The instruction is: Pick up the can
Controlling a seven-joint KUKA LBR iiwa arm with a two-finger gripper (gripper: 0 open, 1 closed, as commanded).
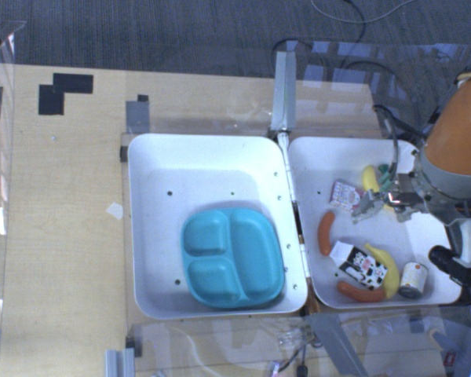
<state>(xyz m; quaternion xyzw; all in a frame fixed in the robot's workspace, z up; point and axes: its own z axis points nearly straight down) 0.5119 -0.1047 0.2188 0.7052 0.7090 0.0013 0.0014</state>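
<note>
The can is small and silver-white and stands in the front right corner of the right bin. My gripper hangs over the back middle of that bin, well behind the can and to its left. Its fingers are spread and hold nothing. It hovers between a small pink-patterned box and a yellow banana. The grey arm with its orange band reaches in from the right.
Left of the can in the right bin lie a second banana, a black-and-white carton and two red sausages. The left bin holds a blue divided tray.
</note>
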